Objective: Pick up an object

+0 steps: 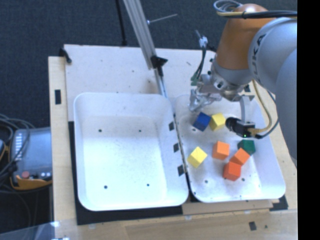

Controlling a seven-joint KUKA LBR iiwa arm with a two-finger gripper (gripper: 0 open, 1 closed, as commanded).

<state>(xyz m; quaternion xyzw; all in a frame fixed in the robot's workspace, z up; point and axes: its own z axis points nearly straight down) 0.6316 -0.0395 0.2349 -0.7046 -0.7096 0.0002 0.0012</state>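
Observation:
My gripper [200, 103] hangs over the far left part of the right bin [265, 184], just above and behind a blue cube [202, 121]. Nothing shows between its fingers. A yellow cube [217, 121] touches the blue one on its right. Nearer the front lie another yellow cube [198, 156], an orange cube [221, 150], a second orange block [240, 156], a red-orange cube [232, 170] and a green block [246, 146].
The left bin [85, 134] sits beside the right one, sharing a middle rim. A slanted metal rail [142, 31] rises behind the bins. Grey equipment with cables stands off the bench at the left.

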